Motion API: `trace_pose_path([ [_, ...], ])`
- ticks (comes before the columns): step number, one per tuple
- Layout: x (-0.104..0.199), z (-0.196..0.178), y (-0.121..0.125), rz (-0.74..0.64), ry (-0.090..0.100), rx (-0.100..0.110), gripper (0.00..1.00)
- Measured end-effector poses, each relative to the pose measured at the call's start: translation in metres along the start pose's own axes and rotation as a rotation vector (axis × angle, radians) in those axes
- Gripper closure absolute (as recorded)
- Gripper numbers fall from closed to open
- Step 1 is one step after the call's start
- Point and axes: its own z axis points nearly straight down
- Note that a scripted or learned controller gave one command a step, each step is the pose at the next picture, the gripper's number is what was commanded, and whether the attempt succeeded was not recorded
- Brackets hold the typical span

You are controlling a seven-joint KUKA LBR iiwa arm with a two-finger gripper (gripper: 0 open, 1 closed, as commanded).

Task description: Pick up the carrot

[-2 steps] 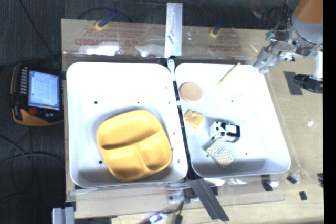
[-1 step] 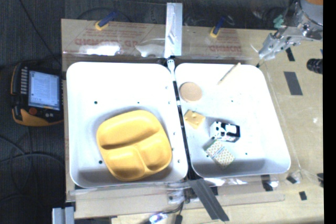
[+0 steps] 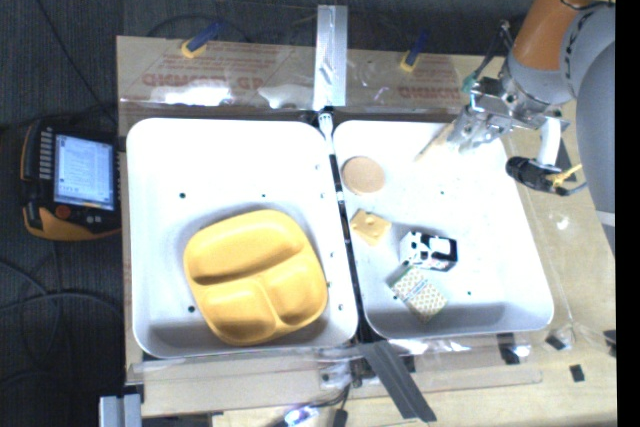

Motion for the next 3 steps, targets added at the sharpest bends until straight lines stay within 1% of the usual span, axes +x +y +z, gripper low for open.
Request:
trace_pose_path([
  [1, -0.023, -0.056, 0.005, -0.004, -0.001, -0.002, 1.0],
  [2, -0.024, -0.12, 0.006, -0.143, -0.004, -0.003, 1.0],
  [3, -0.023, -0.129, 0.006, -0.145, -0.008, -0.002, 1.0],
])
